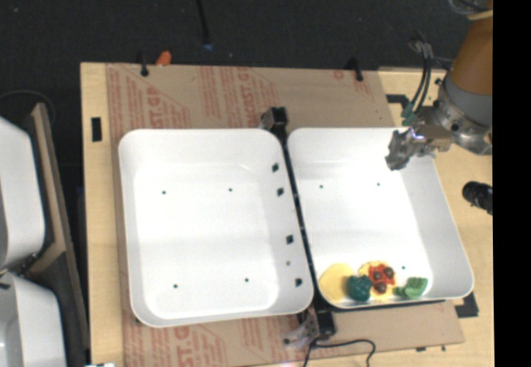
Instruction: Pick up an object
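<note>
Several small objects lie along the front edge of the right bin (pixel 348 166): a pale yellow flat piece (pixel 333 281), a teal lump (pixel 358 289), a red and orange thing (pixel 381 274) and a green piece (pixel 412 286). My gripper (pixel 399 154) hangs over the bin's far right part, well away from those objects, with nothing seen in it. Its fingers are too small and dark to read.
The left bin (pixel 207 224) stands beside the right one, with a black divider strip (pixel 290 207) between them. Both rest on a cardboard sheet (pixel 216 100) on the bench. A white unit (pixel 21 216) sits at the left edge.
</note>
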`<state>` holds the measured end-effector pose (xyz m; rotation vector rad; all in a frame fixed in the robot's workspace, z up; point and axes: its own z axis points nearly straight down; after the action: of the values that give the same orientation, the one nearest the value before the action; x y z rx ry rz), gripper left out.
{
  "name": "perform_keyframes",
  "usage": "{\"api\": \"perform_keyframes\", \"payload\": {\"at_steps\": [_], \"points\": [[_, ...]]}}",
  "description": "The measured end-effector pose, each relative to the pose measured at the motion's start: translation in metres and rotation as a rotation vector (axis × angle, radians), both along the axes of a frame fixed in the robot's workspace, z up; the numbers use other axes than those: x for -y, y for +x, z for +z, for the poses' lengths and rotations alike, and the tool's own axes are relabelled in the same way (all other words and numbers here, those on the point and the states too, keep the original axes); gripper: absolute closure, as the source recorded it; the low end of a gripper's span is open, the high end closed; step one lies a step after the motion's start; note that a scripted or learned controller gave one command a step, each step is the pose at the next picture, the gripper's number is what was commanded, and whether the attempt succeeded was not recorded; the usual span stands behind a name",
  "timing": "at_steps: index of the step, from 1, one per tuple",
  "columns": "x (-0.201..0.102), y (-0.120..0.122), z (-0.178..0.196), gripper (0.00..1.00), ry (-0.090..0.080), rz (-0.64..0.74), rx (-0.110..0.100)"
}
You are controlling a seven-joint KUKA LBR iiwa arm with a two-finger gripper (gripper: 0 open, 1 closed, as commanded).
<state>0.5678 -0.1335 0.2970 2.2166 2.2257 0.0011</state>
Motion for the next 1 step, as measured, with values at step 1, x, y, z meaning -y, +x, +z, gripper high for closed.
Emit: {"api": "perform_keyframes", "payload": {"at_steps": [1], "points": [[-0.0507, 0.0098, 0.0013, 1.00, 0.001, 0.000, 0.000]]}}
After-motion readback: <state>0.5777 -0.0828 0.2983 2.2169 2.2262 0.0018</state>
